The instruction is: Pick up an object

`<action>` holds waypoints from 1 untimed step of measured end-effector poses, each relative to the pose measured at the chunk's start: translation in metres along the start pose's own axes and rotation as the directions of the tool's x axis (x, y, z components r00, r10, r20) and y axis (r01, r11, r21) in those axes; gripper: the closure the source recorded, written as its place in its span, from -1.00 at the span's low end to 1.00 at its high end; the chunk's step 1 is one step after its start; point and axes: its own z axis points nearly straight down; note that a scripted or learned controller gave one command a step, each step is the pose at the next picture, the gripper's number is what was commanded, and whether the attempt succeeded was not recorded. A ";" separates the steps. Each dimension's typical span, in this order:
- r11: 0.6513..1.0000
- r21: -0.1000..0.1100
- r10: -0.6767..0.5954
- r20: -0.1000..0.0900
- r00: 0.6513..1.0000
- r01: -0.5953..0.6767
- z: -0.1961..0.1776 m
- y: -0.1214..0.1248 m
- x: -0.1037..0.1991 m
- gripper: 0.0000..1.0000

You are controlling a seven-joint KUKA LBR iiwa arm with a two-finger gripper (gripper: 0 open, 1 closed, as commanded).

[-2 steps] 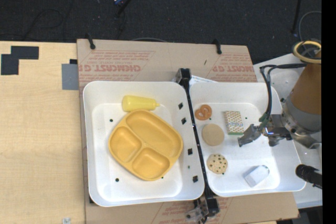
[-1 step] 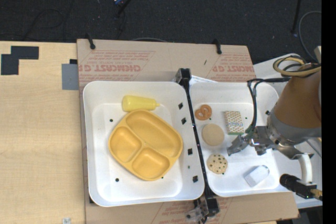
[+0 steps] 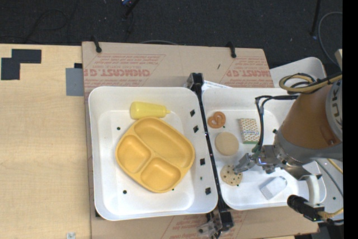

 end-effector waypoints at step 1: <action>1.000 -0.007 0.001 0.001 1.000 -0.001 0.030 0.001 0.000 -1.00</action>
